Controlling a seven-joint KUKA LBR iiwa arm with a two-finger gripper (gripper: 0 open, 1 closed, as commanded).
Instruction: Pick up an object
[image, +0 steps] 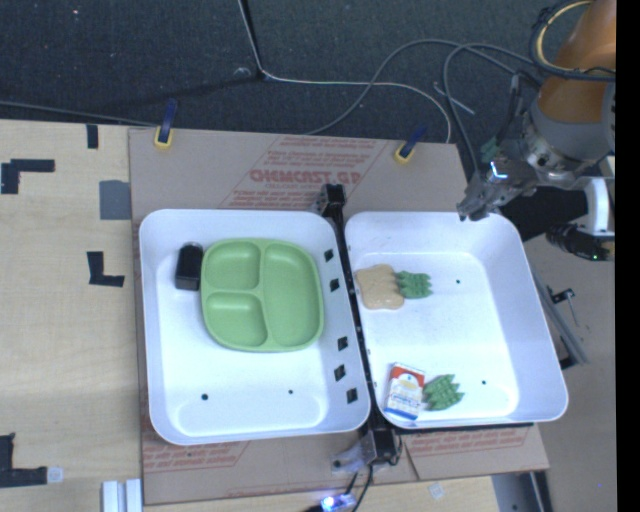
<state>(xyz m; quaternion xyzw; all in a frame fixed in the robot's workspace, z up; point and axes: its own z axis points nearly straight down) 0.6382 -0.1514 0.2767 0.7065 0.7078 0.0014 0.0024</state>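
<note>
Tan and flat, a cookie-shaped piece (379, 288) is seen in the far left part of the right bin (500, 330), touching a small green leafy toy (414, 284) on its right. A small white and red carton (404, 390), its print too small to be read, lies at the near edge beside another green toy (442, 392), while red lettering on the cardboard sheet (300, 165) is too blurred to be read with certainty. The gripper (478, 203) is held over the bin's far right corner with nothing between its fingers; whether they are apart or together cannot be told.
</note>
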